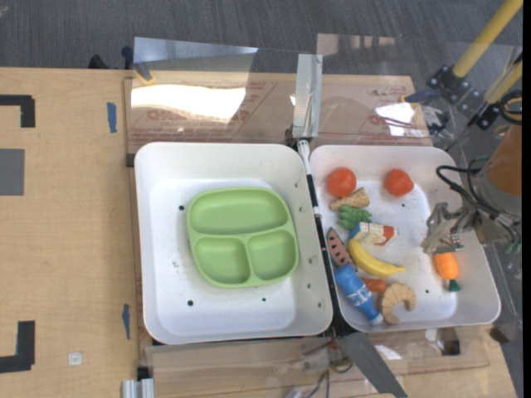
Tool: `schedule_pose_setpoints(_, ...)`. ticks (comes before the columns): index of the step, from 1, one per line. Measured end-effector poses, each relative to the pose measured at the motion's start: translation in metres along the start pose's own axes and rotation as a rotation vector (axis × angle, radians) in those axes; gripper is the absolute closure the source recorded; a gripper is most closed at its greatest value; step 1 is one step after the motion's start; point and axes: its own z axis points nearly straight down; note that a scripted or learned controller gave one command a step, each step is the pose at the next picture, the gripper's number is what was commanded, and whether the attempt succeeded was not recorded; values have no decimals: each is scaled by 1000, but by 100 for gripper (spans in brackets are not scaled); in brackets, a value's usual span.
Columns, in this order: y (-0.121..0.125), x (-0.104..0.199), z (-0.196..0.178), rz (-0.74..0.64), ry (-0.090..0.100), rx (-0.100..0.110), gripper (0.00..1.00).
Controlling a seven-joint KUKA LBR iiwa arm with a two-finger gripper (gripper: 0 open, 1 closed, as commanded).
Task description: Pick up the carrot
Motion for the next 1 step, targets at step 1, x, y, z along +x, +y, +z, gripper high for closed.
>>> schedule_pose_setpoints(1, 0, 0, 1, 0, 1, -1, 0)
